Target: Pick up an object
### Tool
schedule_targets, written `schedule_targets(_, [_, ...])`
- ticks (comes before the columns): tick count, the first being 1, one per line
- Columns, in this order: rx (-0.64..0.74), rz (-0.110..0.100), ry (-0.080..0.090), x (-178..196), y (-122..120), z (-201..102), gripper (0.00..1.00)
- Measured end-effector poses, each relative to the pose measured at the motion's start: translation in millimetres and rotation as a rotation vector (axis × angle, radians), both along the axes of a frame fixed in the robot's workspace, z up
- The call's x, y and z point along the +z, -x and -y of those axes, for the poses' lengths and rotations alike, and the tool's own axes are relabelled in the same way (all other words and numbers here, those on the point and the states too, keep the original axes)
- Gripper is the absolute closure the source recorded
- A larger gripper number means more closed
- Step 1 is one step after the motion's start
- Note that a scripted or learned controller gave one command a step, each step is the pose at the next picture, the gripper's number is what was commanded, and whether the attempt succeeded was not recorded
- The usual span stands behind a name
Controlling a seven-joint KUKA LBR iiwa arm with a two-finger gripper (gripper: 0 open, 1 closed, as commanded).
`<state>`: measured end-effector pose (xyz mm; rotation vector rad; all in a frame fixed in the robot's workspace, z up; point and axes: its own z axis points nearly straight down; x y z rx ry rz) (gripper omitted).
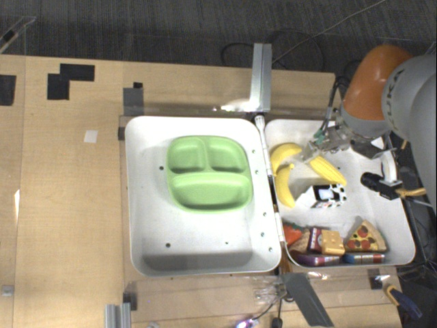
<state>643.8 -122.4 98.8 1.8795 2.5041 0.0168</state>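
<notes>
My gripper hangs low in the back of the right bin, under the grey wrist and its orange band. Directly beneath it lies a yellow corn cob, slanting down to the right. One yellow banana curves just left of the gripper, and a second banana lies below the first. A small black and white toy rests under the corn. I see nothing lifted off the bin floor.
A pizza slice toy, a tan block, a red piece and a marker-like stick crowd the right bin's front edge. The left bin holds a green divided plate. A metal post stands behind the bins.
</notes>
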Motion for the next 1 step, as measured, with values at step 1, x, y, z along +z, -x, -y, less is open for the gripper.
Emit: schedule_targets(1, [-0.16, -0.013, 0.001, 85.2, -13.6, -53.0, 1.0])
